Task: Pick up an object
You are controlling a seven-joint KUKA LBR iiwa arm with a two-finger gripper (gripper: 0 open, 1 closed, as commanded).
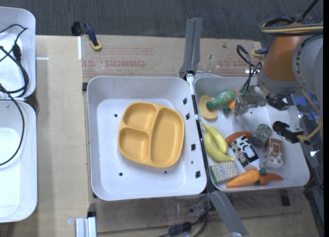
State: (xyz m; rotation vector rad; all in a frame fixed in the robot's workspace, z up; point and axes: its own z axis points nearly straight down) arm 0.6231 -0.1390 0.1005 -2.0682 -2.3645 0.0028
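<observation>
A grey arm with an orange band is reaching into the right white bin (300, 171) from the right. Far to the claw's left, a yellow divided plate (151, 134) is lying in the left bin (103, 143). The claw (245, 101) is hovering low, its opening impossible to tell. Just left of it, a green bottle (222, 99) is lying tilted, touching a tan disc (207, 107). Below are lying bananas (216, 142) and a carrot (245, 178).
</observation>
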